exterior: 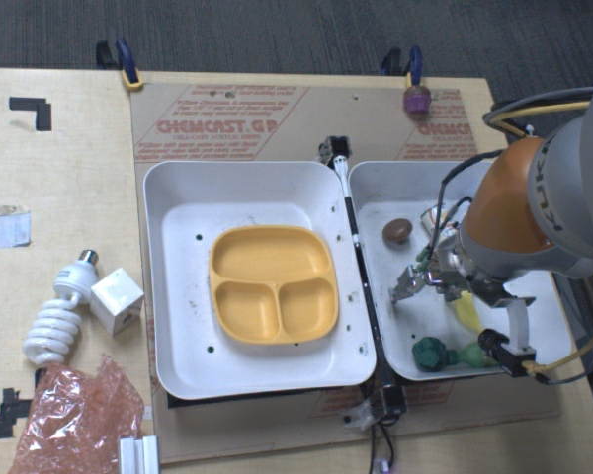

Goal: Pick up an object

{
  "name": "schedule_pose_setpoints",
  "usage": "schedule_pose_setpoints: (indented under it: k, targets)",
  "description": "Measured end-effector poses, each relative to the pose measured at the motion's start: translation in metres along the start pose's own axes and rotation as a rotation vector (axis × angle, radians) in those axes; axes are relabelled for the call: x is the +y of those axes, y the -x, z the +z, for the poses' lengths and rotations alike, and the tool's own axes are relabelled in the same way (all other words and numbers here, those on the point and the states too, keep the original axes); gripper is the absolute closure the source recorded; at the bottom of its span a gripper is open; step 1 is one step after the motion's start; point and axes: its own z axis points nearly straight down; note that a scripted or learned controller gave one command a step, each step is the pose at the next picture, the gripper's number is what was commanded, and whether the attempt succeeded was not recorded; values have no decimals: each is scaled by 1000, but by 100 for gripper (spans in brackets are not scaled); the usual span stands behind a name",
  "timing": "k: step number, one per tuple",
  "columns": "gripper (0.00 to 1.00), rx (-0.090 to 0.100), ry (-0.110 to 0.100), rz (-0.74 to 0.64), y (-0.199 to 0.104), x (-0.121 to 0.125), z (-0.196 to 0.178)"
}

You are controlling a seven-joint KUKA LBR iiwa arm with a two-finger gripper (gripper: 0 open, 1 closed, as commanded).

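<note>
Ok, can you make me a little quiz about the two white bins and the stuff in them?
1. True or false: the yellow tray lies in the right bin.
2. Which thing lies nearest the bottom edge of the right bin? A) the brown stone B) the green toy C) the light bulb
3. Fill in: the yellow tray has ___ compartments.

Key:
1. False. It lies in the left bin.
2. B. The brown stone is further up in that bin, and the light bulb lies outside both bins, on the bench to the left.
3. Three: one wide one at the top and two smaller ones below.
</note>
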Motion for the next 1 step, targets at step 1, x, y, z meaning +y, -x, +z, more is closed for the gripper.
schedule_pose_setpoints:
  k: [1]
  targets:
    - [0,1,-1,2,0,-37,0]
